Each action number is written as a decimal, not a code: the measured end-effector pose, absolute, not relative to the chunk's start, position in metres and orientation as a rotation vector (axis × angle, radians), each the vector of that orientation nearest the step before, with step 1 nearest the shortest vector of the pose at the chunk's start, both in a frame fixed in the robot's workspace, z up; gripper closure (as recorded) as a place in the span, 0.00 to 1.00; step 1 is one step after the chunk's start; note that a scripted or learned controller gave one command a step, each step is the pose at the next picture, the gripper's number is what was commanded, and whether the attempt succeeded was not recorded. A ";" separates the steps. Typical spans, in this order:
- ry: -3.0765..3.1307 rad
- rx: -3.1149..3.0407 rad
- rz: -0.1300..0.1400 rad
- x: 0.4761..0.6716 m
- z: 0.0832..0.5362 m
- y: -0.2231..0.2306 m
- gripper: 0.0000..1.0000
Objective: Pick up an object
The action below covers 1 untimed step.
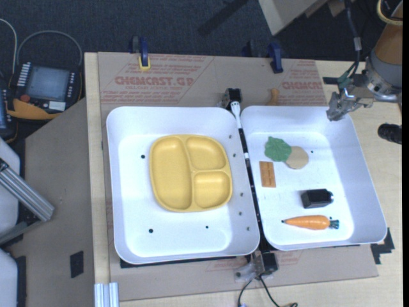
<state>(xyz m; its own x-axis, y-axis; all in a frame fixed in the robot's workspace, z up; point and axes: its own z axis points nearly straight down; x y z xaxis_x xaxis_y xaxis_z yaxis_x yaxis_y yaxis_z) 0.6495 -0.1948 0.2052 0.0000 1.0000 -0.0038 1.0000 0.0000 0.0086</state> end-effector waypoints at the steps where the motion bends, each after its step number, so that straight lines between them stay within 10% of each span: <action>1: 2.219 2.217 0.003 0.650 0.215 -0.195 1.00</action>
